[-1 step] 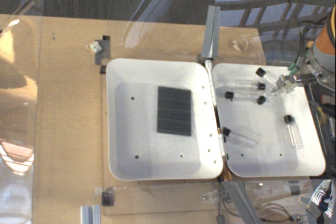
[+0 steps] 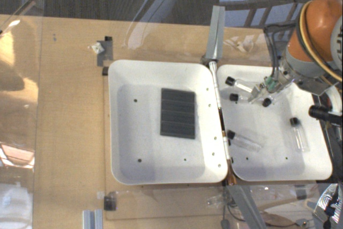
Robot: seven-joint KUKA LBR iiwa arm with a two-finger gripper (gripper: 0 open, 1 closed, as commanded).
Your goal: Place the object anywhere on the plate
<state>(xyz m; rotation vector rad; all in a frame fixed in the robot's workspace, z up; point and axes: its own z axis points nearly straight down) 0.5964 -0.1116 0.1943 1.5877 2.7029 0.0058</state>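
- Camera view: the dark ribbed plate [image 2: 178,113] lies in the left bin [image 2: 120,163], roughly at its centre. Nothing rests on it.
- The clear vials with black caps lie in the right bin [image 2: 321,169], all right of the plate: one [image 2: 238,84] near the far-left corner, one [image 2: 244,140] just past the divider, one [image 2: 299,133] toward the right wall.
- The gripper [image 2: 266,93] hangs low, right of the plate, beside the far-left vial, whose long axis runs left to right; finger spacing cannot be told.
- Judgement: pick not yet confirmed; the carry must go leftward across the divider.
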